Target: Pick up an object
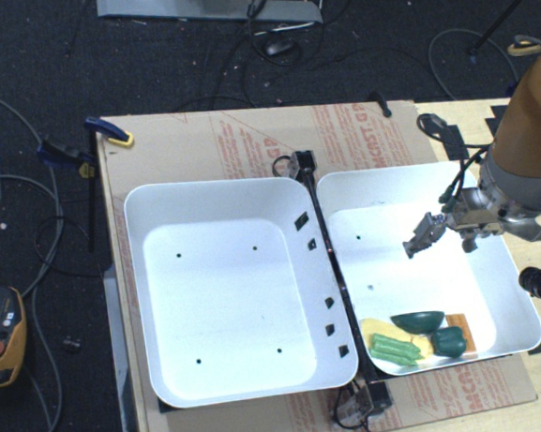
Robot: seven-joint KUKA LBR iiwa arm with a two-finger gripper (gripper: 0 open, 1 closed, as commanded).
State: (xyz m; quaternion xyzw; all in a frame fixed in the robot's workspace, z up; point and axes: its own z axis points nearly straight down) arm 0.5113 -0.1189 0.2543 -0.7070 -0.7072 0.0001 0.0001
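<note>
A cluster of objects sits at the near edge of the right bin: a ridged green piece, a dark green bowl-like item, a teal block, over yellow and orange flat pieces. Farther back, the gripper hangs above bare bin floor, holding nothing; its opening I cannot tell. This looks like the approach step: it must travel nearer, then descend over 1 item.

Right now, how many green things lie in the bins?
3, all in the right bin's near corner: bowl, ridged piece, small lump. More may hide beneath.
</note>
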